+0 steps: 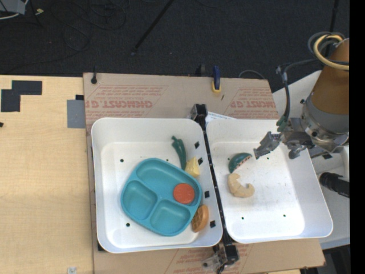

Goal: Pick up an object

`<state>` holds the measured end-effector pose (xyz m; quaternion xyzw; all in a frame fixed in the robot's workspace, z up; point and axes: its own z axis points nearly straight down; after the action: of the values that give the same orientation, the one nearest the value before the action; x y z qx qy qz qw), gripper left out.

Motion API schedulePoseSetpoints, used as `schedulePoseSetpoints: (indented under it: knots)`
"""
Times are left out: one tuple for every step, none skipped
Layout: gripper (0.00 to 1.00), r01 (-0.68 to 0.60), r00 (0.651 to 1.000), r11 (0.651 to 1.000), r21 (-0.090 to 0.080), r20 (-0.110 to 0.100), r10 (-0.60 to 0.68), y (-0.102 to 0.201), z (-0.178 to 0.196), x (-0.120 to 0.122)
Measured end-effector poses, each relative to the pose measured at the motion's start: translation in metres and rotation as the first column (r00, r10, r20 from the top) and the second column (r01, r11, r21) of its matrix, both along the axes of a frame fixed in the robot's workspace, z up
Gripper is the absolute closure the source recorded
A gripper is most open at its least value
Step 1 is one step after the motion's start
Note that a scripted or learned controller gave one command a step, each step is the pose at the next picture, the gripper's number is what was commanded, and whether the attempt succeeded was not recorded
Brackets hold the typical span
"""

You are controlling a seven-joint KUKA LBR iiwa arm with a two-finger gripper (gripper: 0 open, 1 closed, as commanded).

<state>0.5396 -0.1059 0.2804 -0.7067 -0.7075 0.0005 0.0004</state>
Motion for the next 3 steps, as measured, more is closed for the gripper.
schedulePoseSetpoints:
  knots:
    - [0.00,-0.007,1.000,1.000,0.004,-0.009,0.007,0.083,-0.100,0.049]
    - [0.00,-0.002,1.000,1.000,0.001,0.003,0.002,0.109,-0.093,0.106]
    - [1.00,0.001,1.000,1.000,0.001,-0.003,-0.001,0.107,-0.083,0.104]
